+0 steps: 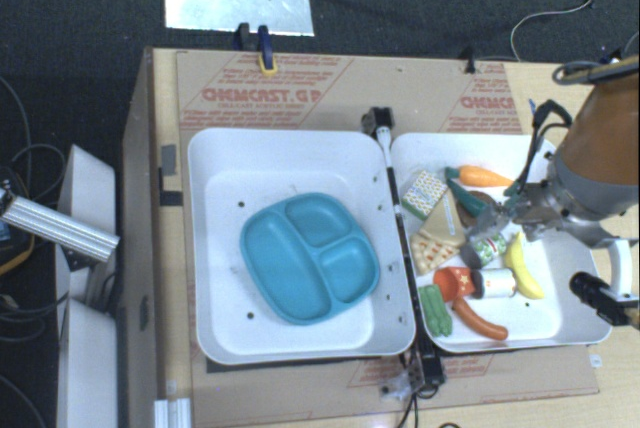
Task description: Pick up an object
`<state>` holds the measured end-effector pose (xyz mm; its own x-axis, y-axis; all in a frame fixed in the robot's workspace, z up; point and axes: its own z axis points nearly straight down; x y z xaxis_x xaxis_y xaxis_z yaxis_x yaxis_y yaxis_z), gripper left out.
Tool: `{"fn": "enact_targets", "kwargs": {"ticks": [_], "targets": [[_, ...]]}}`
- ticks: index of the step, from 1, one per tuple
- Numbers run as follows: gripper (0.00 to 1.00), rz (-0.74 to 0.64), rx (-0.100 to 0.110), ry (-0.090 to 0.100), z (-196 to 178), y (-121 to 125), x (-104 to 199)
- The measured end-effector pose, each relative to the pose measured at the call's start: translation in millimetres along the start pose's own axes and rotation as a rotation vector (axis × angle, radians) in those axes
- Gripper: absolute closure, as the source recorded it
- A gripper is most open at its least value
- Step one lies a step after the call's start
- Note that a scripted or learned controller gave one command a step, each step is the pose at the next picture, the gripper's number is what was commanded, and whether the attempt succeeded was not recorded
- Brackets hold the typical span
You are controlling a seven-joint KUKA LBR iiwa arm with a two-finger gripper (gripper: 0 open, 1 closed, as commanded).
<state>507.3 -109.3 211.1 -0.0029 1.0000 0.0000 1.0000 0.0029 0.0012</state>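
Observation:
The right bin (575,321) holds several toy foods: an orange carrot (485,177), a yellow banana (524,268), a red sausage (480,319), a green pickle (436,309), a tan waffle (435,246), a small printed box (424,192) and a small green-labelled can (487,247). My gripper (497,221) hangs low over the middle of this bin. It is just above the can and left of the banana. The arm's wrist (560,206) hides what lies under it.
The left bin (215,176) carries a blue divided plate (308,256). A red item (453,282) and a white cylinder (497,286) lie between the waffle and the sausage. A metal bar (55,224) sticks out at the far left, off the bench.

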Motion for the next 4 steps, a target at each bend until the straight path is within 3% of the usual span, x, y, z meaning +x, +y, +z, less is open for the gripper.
{"fn": "enact_targets", "kwargs": {"ticks": [1,2,4], "targets": [[0.00,0.003,-0.009,-0.004,120.0,58.5,-36.5],[0.00,-0.001,-0.001,-0.001,126.3,146.3,-68.7],[0.00,0.002,0.000,0.000,126.8,55.4,-12.3]]}}
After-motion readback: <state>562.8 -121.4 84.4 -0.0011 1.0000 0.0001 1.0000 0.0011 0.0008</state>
